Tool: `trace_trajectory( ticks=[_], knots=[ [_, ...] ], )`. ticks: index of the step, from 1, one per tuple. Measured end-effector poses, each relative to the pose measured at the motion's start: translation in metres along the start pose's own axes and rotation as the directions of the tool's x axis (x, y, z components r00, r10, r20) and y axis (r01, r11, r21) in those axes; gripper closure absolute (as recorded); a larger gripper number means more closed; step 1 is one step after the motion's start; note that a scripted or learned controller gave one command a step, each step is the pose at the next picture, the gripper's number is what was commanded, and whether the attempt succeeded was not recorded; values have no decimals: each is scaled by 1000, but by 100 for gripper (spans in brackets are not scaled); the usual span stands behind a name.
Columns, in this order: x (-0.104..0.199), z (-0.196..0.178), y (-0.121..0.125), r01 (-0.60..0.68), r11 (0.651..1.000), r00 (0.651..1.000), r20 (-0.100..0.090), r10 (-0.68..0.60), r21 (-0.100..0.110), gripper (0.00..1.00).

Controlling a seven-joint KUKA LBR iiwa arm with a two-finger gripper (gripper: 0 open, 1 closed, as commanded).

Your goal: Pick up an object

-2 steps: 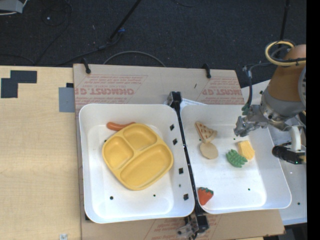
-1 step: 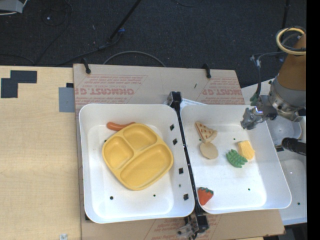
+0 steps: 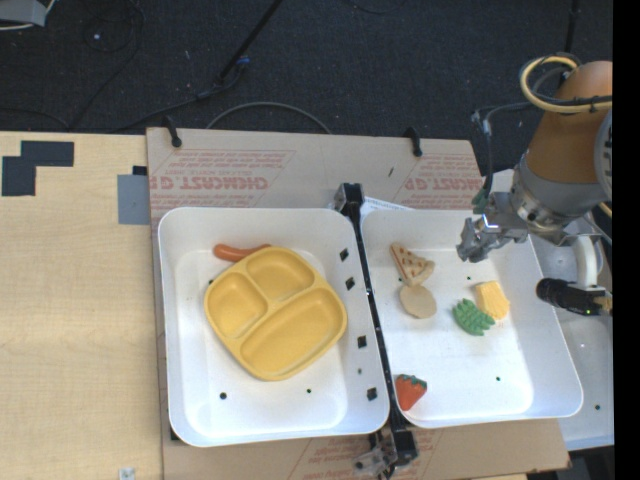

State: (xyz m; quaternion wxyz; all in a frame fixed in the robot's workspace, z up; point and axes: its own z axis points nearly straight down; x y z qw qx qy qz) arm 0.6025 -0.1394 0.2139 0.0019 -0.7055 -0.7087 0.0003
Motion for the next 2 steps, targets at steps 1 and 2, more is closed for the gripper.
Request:
trace_trajectory(
  ticks=[1,2],
  knots=[
    [53,9,-14,-2,1000,1000,0,2,2,100],
    [111,7,-34,0,1000,1000,0,0,2,100]
  ],
)
